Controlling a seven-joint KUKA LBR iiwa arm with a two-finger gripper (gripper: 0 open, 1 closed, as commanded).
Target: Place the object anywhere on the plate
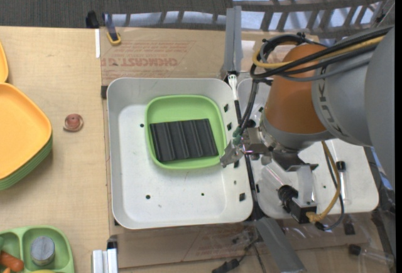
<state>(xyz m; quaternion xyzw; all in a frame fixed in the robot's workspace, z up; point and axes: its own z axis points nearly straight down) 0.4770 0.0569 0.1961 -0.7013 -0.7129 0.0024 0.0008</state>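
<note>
Arm (295,108) is hovering over the bin divider; can't tell the jaws' state. Dark ribbed object (183,140) is lying on green plate (164,108), just beside the jaws. Retreat straight up.

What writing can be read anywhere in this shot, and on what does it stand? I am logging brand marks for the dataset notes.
"CHEMCYL", red print seen upside down, on the cardboard sheet behind the left bin; a smaller red line beside it is too blurred to read.
Letters on the grey arm, beside its orange band: cut off and at an angle, not readable.
The green plate and the dark ribbed object on it bear no text.
</note>
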